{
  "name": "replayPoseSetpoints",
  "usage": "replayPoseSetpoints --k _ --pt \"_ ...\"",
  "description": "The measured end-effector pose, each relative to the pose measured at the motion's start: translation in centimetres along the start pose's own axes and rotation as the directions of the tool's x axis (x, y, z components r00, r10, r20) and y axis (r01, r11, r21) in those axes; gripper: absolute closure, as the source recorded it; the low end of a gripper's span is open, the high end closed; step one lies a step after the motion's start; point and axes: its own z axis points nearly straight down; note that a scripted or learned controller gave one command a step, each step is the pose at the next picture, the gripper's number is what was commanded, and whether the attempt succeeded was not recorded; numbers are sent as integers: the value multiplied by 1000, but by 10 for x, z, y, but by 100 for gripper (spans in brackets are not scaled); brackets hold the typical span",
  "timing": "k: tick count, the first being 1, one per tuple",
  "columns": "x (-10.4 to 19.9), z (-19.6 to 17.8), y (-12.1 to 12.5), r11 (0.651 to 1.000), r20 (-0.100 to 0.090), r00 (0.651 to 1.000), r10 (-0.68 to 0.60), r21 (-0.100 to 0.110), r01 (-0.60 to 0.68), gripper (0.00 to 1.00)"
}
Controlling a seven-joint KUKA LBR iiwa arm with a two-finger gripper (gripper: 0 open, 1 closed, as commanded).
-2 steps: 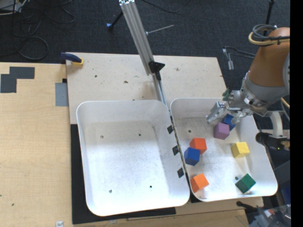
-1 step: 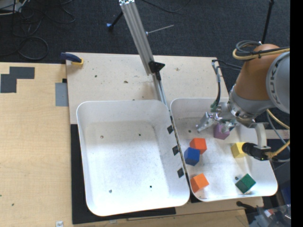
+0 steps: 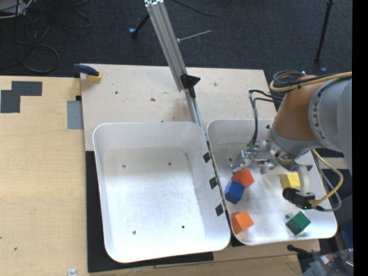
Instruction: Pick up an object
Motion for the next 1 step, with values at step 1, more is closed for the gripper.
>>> replayPoseSetpoints --k 1 --pt "-2 -14 1 1000 1 1000 8 -4 -8 100"
